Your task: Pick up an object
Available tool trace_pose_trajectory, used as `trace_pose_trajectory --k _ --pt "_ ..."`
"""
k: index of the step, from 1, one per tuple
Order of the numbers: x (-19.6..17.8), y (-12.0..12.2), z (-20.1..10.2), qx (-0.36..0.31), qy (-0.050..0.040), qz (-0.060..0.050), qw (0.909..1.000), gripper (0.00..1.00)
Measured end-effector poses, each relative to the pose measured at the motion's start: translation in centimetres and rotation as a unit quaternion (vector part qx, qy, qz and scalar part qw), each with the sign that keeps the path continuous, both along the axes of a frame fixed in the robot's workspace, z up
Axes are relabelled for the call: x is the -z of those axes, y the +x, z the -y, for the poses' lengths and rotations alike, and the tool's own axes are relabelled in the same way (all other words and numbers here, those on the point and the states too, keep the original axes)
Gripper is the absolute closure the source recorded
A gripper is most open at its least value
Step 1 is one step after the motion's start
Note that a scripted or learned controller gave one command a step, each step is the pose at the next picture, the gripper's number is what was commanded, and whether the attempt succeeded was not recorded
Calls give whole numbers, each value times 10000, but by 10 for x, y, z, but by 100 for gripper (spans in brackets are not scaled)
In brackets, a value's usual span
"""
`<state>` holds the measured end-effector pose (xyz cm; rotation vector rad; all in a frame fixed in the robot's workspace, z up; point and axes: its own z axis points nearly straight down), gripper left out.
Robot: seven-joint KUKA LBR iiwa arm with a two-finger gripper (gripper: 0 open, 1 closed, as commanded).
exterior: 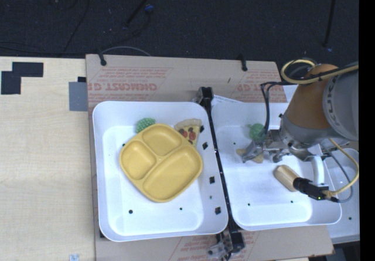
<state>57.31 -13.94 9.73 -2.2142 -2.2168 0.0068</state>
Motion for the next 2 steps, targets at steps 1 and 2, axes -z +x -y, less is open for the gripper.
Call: trace_pose_trajectory --k 1,2 --pt "11 -1 0 10 -7 17 10000 0" --pt "-1 0 1 19 -8 23 10000 100"
